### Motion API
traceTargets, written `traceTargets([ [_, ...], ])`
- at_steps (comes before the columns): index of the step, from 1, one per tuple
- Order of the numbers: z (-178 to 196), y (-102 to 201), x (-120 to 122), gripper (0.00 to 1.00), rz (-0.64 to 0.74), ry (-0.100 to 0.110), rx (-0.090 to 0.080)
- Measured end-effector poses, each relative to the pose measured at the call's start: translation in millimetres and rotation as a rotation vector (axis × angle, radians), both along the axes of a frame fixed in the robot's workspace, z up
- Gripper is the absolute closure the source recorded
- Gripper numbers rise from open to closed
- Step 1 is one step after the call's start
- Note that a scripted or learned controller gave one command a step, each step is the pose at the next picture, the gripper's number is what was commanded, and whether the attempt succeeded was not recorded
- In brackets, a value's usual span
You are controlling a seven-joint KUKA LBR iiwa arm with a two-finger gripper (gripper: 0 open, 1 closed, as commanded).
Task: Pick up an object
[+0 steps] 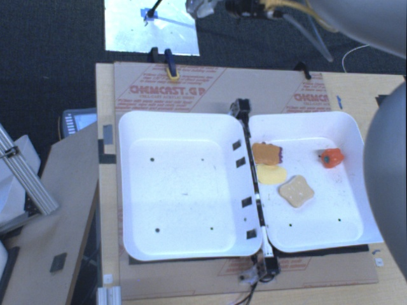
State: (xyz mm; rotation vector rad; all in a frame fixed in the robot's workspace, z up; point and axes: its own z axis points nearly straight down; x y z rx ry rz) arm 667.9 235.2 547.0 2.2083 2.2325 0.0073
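The right bin [346,227] holds several small toys. An orange-brown piece with a purple edge [267,153] lies near the bin's left wall. A flat yellow disc [272,175] sits just below it, touching it. A tan toast slice [296,191] lies a little to the lower right of the disc. A red-orange pepper [331,158] rests apart toward the right side. My gripper [203,0] hangs high at the top edge of the view, far beyond the bins and over the dark floor, with nothing seen in it.
The left bin [127,170] stands beside the right one, joined by a black clamp strip [249,183]. Both rest on a cardboard sheet [191,91]. The grey arm [388,170] covers the right edge. A shiny plate [149,18] lies on the floor behind.
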Motion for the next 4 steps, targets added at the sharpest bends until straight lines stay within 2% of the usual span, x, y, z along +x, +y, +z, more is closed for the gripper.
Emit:
traceTargets([
  [1, 0, 0, 0, 0.0, 0.001, 0.001, 0.0],
  [2, 11, 1, 0, 1.0, 0.005, -0.002, 0.001],
  [3, 11, 1, 0, 0.0, 0.006, -0.001, 0.001],
  [4, 22, 1, 0, 1.0, 0.01, -0.003, 0.002],
])
